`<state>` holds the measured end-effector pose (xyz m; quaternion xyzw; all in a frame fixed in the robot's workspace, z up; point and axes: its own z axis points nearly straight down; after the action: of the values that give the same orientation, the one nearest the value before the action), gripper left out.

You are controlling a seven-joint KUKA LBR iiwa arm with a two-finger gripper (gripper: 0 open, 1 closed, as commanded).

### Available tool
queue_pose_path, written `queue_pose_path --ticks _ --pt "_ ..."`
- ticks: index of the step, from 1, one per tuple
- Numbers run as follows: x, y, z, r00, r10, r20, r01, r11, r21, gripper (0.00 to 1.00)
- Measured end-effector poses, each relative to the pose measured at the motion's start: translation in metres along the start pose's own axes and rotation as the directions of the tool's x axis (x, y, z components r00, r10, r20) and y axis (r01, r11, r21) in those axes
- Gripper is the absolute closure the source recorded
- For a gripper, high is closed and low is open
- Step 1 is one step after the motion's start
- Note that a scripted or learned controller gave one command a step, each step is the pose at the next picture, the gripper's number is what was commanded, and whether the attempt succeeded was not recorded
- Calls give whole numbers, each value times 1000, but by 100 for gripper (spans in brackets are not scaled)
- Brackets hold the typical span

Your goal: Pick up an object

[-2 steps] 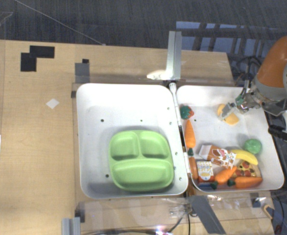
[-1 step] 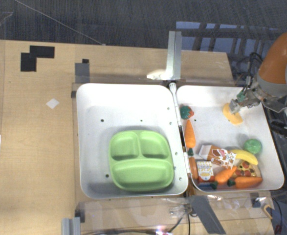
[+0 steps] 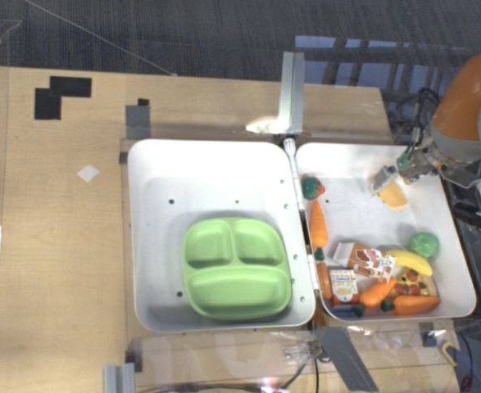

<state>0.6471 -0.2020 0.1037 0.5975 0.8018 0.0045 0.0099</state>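
- Up at the right edge of the frame, the pincer [image 3: 390,178] hangs over the upper right part of the right-hand bin [image 3: 351,164], at the end of the grey arm [image 3: 469,117] with its orange band.
- Whether the pincer is spread or closed, I cannot tell from where I stand; it is too small and blurred.
- Right below its tip sits a pale yellow piece [image 3: 395,196] on the bin floor; I cannot tell whether the two touch, or whether anything is gripped.
- Most of the things to pick lie heaped in the lower part of that same bin: a yellow banana [image 3: 410,261], an orange carton [image 3: 369,259], a small printed box [image 3: 342,284], and some carrots [image 3: 404,303] along the lower rim.
- A green ball [image 3: 424,243] lies just above the banana's right end, near the bin's right wall.
- One long orange carrot [image 3: 318,226] lies lengthwise against the bin's left wall, and a little green and red item [image 3: 310,188] sits just above it.
- Over in the left-hand bin [image 3: 154,219], a green divided plate [image 3: 236,267] rests in the lower middle, well apart from the pincer.
- Both bins sit side by side on the light wooden surface [image 3: 52,244], which fills the left of the frame.
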Motion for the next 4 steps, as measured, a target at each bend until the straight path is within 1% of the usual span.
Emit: queue_pose_path --ticks 1,2,3,4 --pt "69 -16 12 988 156 -6 -156 988 7 0" --pt "8 -39 -11 982 189 -4 -189 982 13 0" --pt "-2 4 16 949 314 -4 -314 949 13 0" --pt "-2 9 1 952 306 -1 -306 952 2 100"
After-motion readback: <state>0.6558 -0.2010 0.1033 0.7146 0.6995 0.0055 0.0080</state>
